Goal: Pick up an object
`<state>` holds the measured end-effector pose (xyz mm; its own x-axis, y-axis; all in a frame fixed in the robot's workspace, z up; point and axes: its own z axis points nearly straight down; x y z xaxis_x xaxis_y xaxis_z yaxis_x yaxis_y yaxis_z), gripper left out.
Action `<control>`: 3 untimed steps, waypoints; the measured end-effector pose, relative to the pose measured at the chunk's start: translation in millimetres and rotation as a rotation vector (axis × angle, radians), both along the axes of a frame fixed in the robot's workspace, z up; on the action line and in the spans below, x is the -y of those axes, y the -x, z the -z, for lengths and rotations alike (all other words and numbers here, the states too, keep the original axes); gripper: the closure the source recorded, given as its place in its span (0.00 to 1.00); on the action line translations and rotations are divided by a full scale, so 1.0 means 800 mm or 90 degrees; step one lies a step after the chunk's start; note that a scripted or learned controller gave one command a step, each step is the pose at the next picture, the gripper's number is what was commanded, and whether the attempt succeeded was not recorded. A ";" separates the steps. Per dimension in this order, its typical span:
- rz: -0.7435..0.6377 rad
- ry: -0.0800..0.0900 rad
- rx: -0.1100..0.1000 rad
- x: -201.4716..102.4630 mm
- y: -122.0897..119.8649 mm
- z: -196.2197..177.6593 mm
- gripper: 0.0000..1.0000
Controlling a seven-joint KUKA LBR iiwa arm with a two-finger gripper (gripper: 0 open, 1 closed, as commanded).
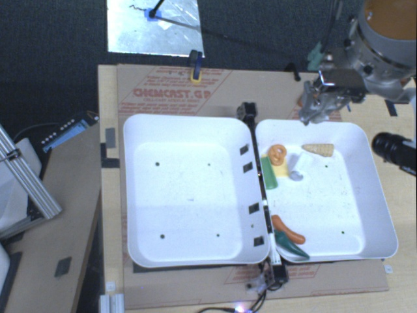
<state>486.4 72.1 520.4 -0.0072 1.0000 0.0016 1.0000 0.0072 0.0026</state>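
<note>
Bench, two white bins [130, 175] | claw [315, 115] above right bin's far rim | grip state unclear

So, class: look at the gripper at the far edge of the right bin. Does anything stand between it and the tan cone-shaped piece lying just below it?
Nothing visible does. The gripper hangs over the right bin's far rim, and the tan cone lies on bare white floor just below it. The orange ring and green stick sit off to the cone's left.

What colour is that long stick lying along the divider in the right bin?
Green. The stick shows in the camera view, beside a yellow piece.
</note>
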 end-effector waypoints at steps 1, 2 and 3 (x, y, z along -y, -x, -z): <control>0.004 0.001 -0.003 0.005 0.000 0.071 1.00; 0.000 0.001 -0.001 -0.030 0.000 0.079 1.00; 0.000 0.001 -0.002 -0.077 0.000 0.105 1.00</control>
